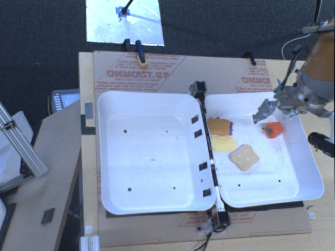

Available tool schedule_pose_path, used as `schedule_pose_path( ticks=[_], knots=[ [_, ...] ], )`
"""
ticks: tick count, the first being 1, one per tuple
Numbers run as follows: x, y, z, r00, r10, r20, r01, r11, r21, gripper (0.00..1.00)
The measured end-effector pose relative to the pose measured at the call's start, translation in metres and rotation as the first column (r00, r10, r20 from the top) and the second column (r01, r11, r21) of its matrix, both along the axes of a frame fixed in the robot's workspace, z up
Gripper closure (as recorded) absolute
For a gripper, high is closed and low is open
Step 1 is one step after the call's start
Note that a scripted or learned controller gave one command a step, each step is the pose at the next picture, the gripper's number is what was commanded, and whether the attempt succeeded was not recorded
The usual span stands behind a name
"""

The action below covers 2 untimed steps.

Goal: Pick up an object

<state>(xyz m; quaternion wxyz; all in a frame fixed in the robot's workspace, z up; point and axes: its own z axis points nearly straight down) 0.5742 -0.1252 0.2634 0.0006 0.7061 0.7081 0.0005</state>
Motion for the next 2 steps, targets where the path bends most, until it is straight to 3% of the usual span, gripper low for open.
schedule_pose_path(
  ticks=[1,2],
  knots=[
    [0.001,0.000,0.011,1.000,0.003,0.003,-0.003,1.000,0.000,1.00],
    [0.017,0.073,0.061,1.000,0.009,0.007,-0.009,1.000,0.002,1.00]
  ],
)
